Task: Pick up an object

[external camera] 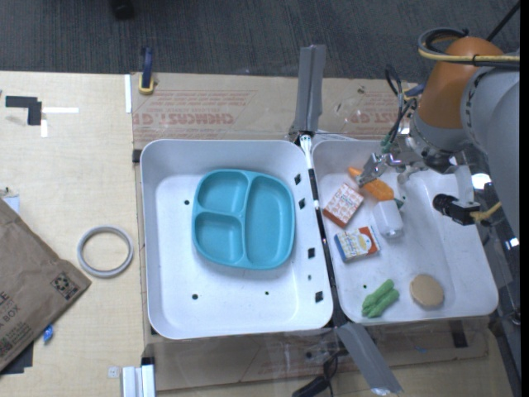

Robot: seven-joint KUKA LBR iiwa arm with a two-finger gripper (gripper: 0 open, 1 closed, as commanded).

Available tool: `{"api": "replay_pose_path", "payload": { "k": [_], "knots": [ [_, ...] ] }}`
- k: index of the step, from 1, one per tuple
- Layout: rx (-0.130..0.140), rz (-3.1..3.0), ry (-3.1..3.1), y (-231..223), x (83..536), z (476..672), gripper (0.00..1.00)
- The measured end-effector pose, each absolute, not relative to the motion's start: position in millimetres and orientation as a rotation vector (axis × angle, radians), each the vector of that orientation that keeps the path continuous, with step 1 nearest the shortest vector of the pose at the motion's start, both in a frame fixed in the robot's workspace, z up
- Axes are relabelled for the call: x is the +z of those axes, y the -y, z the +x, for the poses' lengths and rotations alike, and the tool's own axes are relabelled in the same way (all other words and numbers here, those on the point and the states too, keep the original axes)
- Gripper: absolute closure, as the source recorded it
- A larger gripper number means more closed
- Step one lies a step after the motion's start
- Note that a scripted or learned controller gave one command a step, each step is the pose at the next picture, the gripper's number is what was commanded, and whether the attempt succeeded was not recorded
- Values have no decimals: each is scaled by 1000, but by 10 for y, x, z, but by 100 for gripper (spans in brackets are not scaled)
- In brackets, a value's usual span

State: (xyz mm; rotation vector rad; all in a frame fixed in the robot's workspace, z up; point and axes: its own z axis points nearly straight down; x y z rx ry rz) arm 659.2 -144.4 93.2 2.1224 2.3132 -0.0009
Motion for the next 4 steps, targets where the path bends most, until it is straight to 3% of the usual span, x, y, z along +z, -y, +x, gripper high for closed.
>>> {"api": "replay_pose_path", "payload": {
  "k": [1, 2, 3, 4],
  "knots": [
    [0, 2056, -2373, 1108, 1131, 6593, 0],
    [9, 2159, -2267, 1035, 978, 6362, 0],
    [9, 2161, -2264, 1047, 1078, 6368, 100],
    [-2, 2210, -2231, 691, 2029, 6562, 100]
  ]
}}
